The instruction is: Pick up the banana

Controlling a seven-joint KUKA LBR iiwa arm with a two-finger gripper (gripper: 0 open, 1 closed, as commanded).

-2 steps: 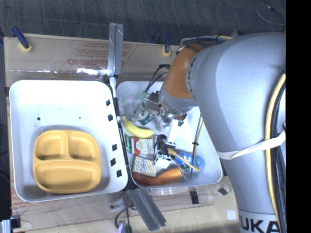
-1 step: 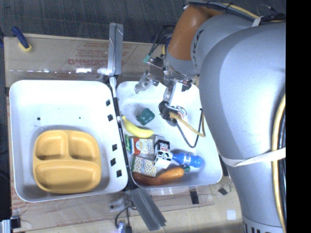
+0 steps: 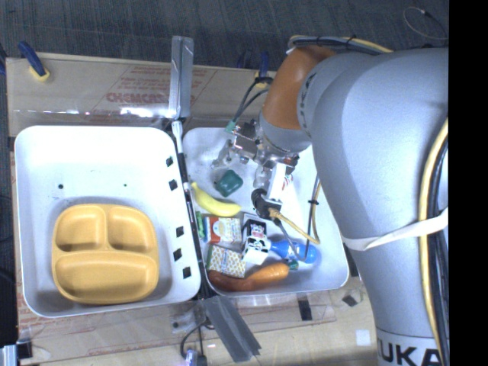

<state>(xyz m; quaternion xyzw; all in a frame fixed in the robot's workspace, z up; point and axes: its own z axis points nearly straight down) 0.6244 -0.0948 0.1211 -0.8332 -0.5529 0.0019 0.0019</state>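
1. Camera view, bins: I see two shallow white plastic bins side by side. The left bin [image 3: 91, 147] carries a yellow three-compartment plastic tray [image 3: 105, 252] in its near half.
2. Camera view, right bin [image 3: 200, 145]: crowded. The curved yellow banana [image 3: 214, 203] lies near the bin's left wall, about mid-depth, clear of the arm.
3. Just beyond the banana sits a small dark green block [image 3: 228, 181], close but apart from it.
4. Nearer the camera: a colourful printed carton [image 3: 224, 228], a small black-and-white box [image 3: 256, 237], a patterned packet [image 3: 226, 261], a blue item [image 3: 290, 251], and an orange carrot-shaped piece [image 3: 264, 274] along the near wall.
5. Camera view, arm: the grey arm with orange band [image 3: 288, 90] reaches in from the right; its two-finger gripper [image 3: 245, 152] hangs over the bin's far half, beyond the green block.
6. Finger state: I cannot tell from this angle; nothing visibly sits between them.
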